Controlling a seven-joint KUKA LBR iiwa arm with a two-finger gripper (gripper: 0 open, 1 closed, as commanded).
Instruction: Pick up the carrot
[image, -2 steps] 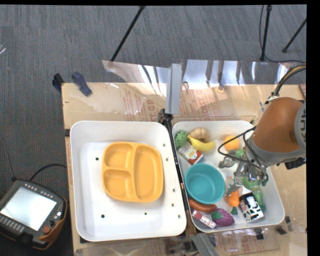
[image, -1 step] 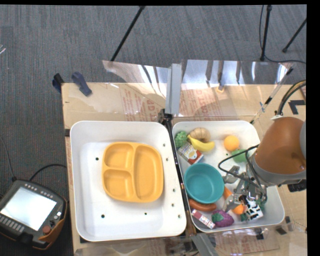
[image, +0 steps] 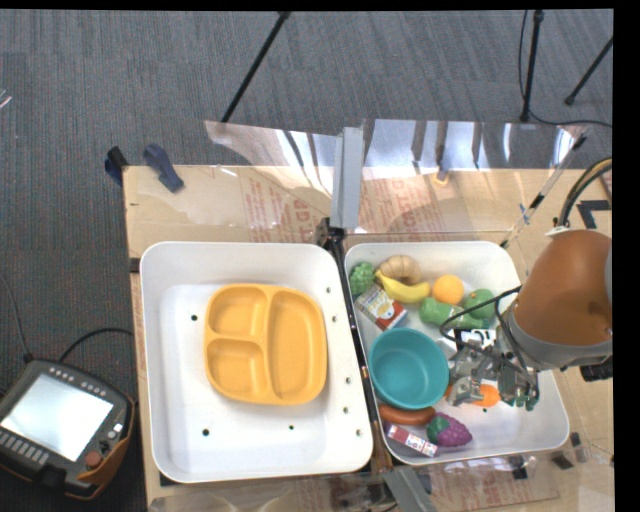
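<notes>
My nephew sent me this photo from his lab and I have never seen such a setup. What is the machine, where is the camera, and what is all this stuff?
One camera looks down at a slant on a bench with two white bins. The grey and orange shape on the right is a robot arm; its gripper is low in the right bin, over something orange, likely the carrot it must pick up. Whether it holds it, I cannot tell. That bin also has a teal bowl, a banana, an orange and grapes. The left bin holds a yellow divided plate.
</notes>
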